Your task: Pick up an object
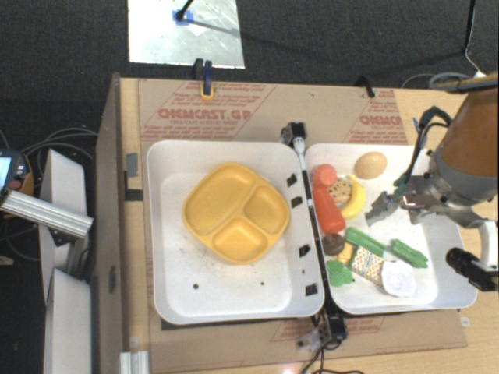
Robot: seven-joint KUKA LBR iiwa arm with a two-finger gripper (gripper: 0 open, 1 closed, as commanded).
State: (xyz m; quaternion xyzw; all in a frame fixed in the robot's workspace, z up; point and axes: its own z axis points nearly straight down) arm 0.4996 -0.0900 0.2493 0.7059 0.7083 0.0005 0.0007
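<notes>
Nothing had been lifted yet: the 2-finger gripper (387,206) hovered with its jaws released and holding nothing above the right white bin (444,296), near the yellow plastic banana (356,199).

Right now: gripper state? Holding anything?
Gripper: over the right bin, nothing visible between its fingers; open or shut cannot be told from this view.

Even overhead light, soft shadows, glare on foil sheet (185,20), slightly grainy
</notes>
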